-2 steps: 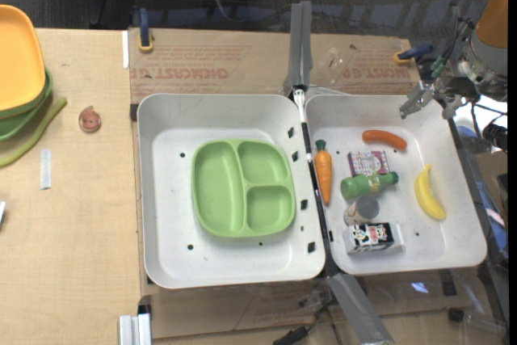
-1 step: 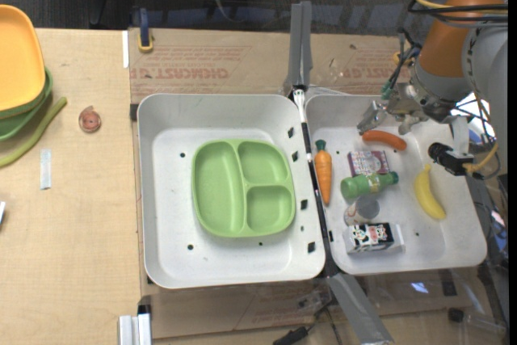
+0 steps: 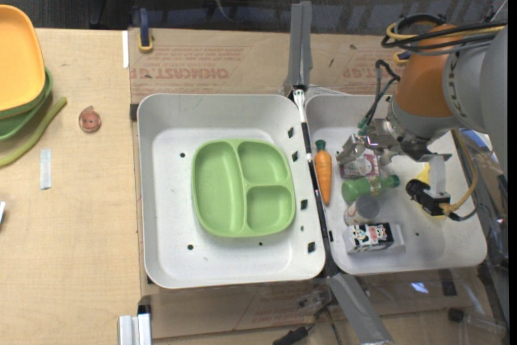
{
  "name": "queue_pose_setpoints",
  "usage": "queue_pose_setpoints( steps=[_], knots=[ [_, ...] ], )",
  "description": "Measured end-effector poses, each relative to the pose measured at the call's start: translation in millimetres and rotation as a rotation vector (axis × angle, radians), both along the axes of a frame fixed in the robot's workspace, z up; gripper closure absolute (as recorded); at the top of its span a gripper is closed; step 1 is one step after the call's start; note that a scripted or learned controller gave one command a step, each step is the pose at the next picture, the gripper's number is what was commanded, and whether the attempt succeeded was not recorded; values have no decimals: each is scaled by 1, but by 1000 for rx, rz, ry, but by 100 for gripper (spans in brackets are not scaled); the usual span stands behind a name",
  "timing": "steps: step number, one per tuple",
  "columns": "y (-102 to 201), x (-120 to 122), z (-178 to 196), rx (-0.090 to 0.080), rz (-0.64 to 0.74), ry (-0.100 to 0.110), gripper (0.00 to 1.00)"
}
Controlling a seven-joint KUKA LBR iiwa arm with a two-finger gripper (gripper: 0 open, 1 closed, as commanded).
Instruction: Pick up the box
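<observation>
We could not make out the gripper (image 3: 361,148); it blurred into the clutter in the right bin (image 3: 460,250). The arm (image 3: 452,85) ran off the right edge and hid that bin's far corner. The box (image 3: 375,237) bore print too small to read. Orange and green plates (image 3: 20,85) were cut by the left edge.

Gripper (image 3: 360,151) above right bin (image 3: 460,250), box (image 3: 374,237) near front wall
</observation>
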State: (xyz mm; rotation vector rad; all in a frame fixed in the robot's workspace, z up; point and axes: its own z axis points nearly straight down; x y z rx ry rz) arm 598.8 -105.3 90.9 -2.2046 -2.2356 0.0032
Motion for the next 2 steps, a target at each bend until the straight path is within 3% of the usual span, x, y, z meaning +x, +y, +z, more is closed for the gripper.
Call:
queue_pose_setpoints(
  steps=[1, 2],
  knots=[
    [-2, -1, 8, -1, -4, 1, 100],
    [74, 25, 100, -1, 77, -1, 100]
  ],
)
